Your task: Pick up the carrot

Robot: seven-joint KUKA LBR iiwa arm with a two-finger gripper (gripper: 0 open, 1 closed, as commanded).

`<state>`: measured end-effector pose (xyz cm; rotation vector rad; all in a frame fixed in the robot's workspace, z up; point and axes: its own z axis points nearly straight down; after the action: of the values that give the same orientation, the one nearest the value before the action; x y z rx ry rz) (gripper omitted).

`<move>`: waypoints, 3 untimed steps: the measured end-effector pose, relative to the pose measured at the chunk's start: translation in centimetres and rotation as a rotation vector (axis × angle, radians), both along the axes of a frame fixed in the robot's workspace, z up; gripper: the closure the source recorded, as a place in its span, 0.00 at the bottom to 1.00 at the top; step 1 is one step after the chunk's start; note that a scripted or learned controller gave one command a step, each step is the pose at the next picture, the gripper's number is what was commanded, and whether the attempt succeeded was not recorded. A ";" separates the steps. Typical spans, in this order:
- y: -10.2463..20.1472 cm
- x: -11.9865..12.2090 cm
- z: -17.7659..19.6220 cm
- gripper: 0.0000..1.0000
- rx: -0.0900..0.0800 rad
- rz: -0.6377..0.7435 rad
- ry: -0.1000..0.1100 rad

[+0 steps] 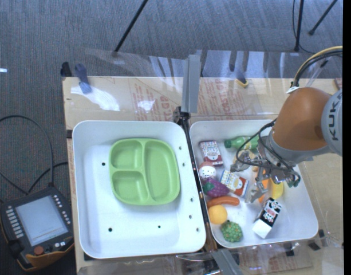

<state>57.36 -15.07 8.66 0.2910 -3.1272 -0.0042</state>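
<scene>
gripper (261,189) over right bin (308,219) mid | carrot (263,182) under it | jaws: can't tell | risk: clutter, grabs milk carton (267,216) instead

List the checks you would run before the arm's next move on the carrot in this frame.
1. Gripper over the right bin: ok.
2. Gripper above the carrot: ok, an orange piece sits right under it.
3. Carrot lifted off the bin floor: cannot tell.
4. Space around the carrot: not ok, the yellow toy and milk carton crowd it.
5. Green tray out of the way in the left bin: ok.
</scene>
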 end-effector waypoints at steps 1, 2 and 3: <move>-1.0 -1.6 0.1 0.00 0.000 0.157 0.000; -0.7 -1.4 1.0 1.00 0.002 0.164 -0.002; 7.9 -6.6 10.3 1.00 -0.001 -0.078 -0.004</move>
<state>50.75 -7.14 18.99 0.1691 -3.1405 -0.0026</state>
